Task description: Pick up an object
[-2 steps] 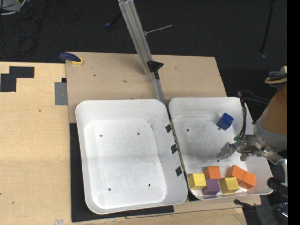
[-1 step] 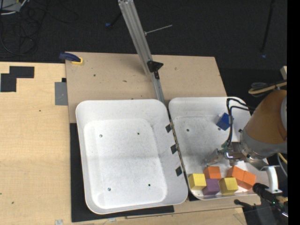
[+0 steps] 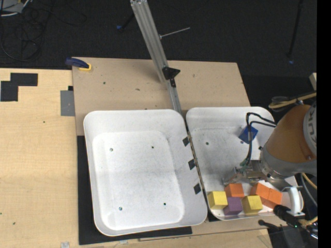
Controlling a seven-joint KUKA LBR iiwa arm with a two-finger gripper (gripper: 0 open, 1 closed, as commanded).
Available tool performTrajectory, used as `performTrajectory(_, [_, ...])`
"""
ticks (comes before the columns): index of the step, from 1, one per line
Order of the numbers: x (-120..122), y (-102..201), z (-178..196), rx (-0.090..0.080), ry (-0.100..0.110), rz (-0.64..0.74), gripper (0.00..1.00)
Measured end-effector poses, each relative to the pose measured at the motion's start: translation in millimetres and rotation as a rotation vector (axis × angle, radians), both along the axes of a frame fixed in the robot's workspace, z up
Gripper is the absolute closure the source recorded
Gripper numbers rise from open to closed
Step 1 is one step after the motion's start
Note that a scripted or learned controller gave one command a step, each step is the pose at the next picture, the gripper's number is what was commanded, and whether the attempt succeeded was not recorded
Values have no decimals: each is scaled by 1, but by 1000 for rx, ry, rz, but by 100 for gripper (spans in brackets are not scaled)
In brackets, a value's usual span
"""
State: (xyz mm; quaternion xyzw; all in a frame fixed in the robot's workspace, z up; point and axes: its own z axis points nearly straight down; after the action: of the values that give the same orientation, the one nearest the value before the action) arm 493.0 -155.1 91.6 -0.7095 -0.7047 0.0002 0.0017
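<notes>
Reaching in from right: grey arm (image 3: 297, 138), orange band above wrist, over right bin (image 3: 217, 133)
Gripper (image 3: 243, 173): low in right bin, just above blocks; open or closed, cannot tell
Blocks, near end of right bin, clustered: five counted
Yellow blocks: two (image 3: 218, 198) (image 3: 253, 203)
Orange blocks: two; small one (image 3: 236, 189), longer one (image 3: 269, 194) with long axis running far-left to near-right
Purple block (image 3: 234, 205): one
Bins on surface (image 3: 129, 87): two; left bin (image 3: 137, 172) white
</notes>
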Motion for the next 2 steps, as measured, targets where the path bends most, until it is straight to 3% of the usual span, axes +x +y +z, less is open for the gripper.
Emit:
performTrajectory(1, [-1, -1, 10, 2, 1, -8, 100])
performTrajectory(2, [8, 1, 57, -2, -4, 9, 100])
